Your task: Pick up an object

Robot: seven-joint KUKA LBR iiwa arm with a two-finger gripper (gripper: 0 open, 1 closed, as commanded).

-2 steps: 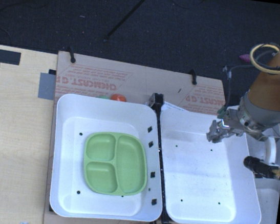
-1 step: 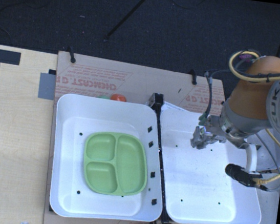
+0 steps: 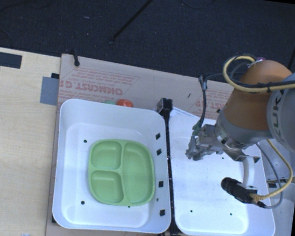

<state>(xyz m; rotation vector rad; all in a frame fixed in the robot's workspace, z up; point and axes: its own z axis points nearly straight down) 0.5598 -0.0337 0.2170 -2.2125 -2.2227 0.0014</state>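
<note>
A green tray (image 3: 122, 172) lay flat in the left bin (image 3: 74, 132); judged light, stiff, slippery, best taken by its rim. Whether the gripper (image 3: 194, 153), right of centre, was open could not be told.

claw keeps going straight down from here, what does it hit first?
Probably the bare floor of the right bin. The claw points down over its left part, near the divider; nothing lies under it. Depth is unclear.

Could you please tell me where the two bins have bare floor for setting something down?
Right bin: the near floor is bare, bordered by the divider, front rim and gripper above. Left bin: the green divided plate takes the middle, leaving narrow strips along the walls. Crowded under the arm.
</note>
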